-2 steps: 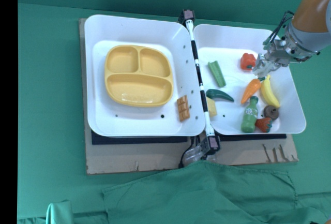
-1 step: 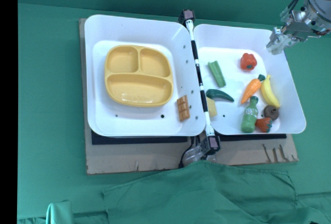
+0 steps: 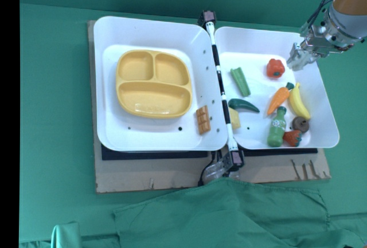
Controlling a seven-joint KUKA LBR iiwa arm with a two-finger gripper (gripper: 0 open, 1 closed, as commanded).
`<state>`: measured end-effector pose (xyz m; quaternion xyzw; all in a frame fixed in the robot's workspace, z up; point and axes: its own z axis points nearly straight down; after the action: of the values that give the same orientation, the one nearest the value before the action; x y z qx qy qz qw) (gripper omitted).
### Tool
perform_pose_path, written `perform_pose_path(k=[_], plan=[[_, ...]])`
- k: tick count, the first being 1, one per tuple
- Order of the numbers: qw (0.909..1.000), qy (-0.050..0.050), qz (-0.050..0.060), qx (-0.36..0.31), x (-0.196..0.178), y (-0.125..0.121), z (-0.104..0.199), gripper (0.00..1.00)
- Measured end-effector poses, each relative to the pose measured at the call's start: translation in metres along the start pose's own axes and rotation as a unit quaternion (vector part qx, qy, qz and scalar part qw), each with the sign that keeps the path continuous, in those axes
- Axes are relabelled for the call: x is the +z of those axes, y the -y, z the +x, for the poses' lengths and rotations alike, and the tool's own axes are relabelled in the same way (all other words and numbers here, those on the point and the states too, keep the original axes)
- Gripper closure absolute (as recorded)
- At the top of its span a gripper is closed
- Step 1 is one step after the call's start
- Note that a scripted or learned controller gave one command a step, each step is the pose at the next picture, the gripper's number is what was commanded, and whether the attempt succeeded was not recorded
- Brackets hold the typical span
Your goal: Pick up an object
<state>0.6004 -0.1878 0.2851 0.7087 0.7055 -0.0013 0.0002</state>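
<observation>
My gripper (image 3: pixel 299 60) hangs over the far right part of the right bin (image 3: pixel 258 40), just right of a red pepper (image 3: pixel 275 68). Nothing shows between its fingers. Below it in the same bin lie a carrot (image 3: pixel 278 100), a banana (image 3: pixel 298 102), a green bottle (image 3: pixel 277 126), a strawberry (image 3: pixel 293 137) and a brown round piece (image 3: pixel 300 124). A green celery stick (image 3: pixel 240 81) and a dark green cucumber (image 3: pixel 243 105) lie further left, with a yellow piece (image 3: pixel 234 119) by the divider.
The left bin (image 3: pixel 109 126) holds a yellow divided plate (image 3: pixel 153 83) and a brown chocolate bar (image 3: pixel 202 119). A black-and-white hinge strip (image 3: pixel 218 72) runs between the bins. Green cloth (image 3: pixel 229 215) bunches at the front of the bench.
</observation>
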Motion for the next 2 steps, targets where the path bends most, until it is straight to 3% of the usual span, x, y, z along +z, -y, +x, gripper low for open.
perform_pose_path(k=[1, 2], plan=[[1.0, -0.001, -0.001, 0.0, -0.014, 0.057, 0.001, 1.0], [1.0, 0.0, -0.002, 0.0, -0.004, 0.046, 0.0, 1.0]])
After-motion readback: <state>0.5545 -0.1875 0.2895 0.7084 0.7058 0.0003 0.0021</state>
